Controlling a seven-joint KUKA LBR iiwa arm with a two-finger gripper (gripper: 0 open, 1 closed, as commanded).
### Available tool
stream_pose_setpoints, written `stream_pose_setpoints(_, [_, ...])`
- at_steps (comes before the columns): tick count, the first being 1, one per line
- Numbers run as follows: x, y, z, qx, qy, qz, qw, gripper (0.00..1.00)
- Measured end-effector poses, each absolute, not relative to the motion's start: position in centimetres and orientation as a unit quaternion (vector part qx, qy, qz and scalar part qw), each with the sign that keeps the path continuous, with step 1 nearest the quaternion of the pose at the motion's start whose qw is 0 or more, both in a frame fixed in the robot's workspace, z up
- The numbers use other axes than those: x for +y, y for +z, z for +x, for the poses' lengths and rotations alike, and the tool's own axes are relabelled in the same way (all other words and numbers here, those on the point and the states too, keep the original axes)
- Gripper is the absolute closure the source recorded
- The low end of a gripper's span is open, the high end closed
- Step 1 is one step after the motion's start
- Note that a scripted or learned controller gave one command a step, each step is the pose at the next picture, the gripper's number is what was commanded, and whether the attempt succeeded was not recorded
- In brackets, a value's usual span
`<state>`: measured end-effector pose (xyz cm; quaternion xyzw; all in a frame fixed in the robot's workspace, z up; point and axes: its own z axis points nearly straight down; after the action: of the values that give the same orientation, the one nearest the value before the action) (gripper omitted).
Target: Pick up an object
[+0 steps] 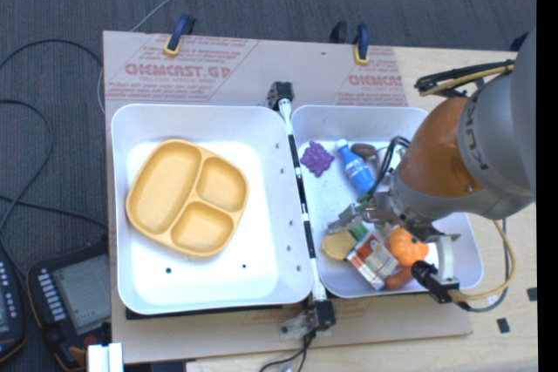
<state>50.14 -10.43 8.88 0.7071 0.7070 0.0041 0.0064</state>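
Two white bins: the left bin (122, 187) holds a yellow divided tray (187, 197), well left of the gripper (370, 218). Its finger state cannot be told. Just beside it lie a blue bottle (357, 169), orange ball (403, 245) and purple toy (316, 158).

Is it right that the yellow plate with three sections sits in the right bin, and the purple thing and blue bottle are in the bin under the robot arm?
Not quite. The camera view shows the yellow plate in the left bin. The purple thing and blue bottle are in the right bin, under the robot arm, as you said.
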Motion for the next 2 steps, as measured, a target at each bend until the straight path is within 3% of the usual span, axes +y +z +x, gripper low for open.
stream_pose_setpoints(1, [-10.4,9.9,50.2,0.707,0.0046,0.707,0.006,1.00])
stream_pose_setpoints(2, [-1.8,18.5,52.8,0.708,0.0003,0.706,0.000,1.00])
